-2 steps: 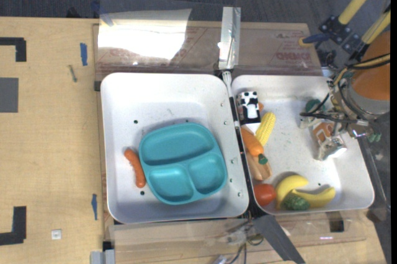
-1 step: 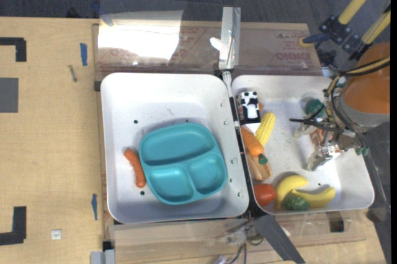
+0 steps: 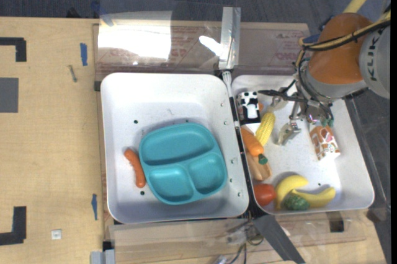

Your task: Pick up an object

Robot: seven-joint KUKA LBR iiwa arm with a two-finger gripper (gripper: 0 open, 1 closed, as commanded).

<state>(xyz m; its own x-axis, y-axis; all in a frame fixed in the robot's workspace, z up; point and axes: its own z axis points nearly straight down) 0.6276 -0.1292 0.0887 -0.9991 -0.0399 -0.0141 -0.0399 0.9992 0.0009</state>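
My gripper [image 3: 302, 126] hangs low over the upper middle of the right bin [image 3: 353, 170], under the orange wrist band. It looks open, with bare bin floor between its fingers. A red and white snack packet [image 3: 325, 142] lies just to its right, and a corn cob [image 3: 265, 125] just to its left. Along the bin's left wall are a black and white cow toy [image 3: 249, 105], a carrot [image 3: 252, 142] and a small brown piece [image 3: 262, 167]. At the front lie a tomato [image 3: 264, 194], a banana [image 3: 305, 189] and a green vegetable [image 3: 296, 202].
The left bin [image 3: 124, 95] holds a teal divided plate [image 3: 182, 162] and an orange sausage-shaped toy [image 3: 135, 168] at the plate's left. A metal divider post [image 3: 229, 36] stands behind the bins. The wooden bench top [image 3: 43, 132] stretches to the left.
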